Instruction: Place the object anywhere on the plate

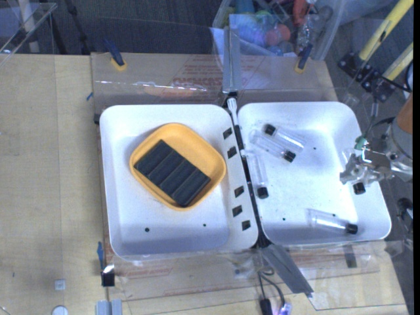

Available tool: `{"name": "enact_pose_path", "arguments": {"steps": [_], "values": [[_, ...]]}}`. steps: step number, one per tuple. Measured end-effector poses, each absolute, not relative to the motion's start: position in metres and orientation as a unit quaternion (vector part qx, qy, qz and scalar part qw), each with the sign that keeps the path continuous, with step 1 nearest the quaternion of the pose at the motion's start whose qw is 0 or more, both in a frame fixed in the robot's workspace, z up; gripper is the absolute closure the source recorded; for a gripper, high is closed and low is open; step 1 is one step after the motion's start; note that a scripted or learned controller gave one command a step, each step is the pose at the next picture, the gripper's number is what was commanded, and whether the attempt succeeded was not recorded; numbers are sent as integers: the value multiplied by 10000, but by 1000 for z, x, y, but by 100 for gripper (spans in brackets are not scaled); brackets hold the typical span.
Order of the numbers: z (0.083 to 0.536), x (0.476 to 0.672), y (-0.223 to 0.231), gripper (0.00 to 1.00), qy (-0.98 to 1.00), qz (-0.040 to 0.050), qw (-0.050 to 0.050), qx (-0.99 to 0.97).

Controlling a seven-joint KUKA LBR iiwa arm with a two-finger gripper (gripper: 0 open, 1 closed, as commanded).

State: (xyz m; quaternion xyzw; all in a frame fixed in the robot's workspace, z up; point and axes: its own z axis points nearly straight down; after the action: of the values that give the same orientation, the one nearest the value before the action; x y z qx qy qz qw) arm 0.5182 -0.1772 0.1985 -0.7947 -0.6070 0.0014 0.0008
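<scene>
A yellow plate (146,148) with rounded corners sits in the left bin (118,228), and a black ridged slab (172,171) lies on it. Several clear tubes with black caps lie in the right bin (328,120): two near the back (279,136), one along the divider (258,174), one at the front (328,221). My gripper (352,173) hangs low over the right bin's right side, far from the plate. A small black cap (359,188) shows just beneath it; whether it is held is unclear.
A raised divider (239,176) with black clips separates the two bins. A clear box of colourful toys (282,12) stands behind the bins. Cables and yellow-handled tools sit at the far right.
</scene>
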Motion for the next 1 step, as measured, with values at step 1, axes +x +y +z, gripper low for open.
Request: {"name": "enact_pose_path", "arguments": {"steps": [1], "values": [[189, 543, -149, 100, -6643, 1, -1, -7475]]}}
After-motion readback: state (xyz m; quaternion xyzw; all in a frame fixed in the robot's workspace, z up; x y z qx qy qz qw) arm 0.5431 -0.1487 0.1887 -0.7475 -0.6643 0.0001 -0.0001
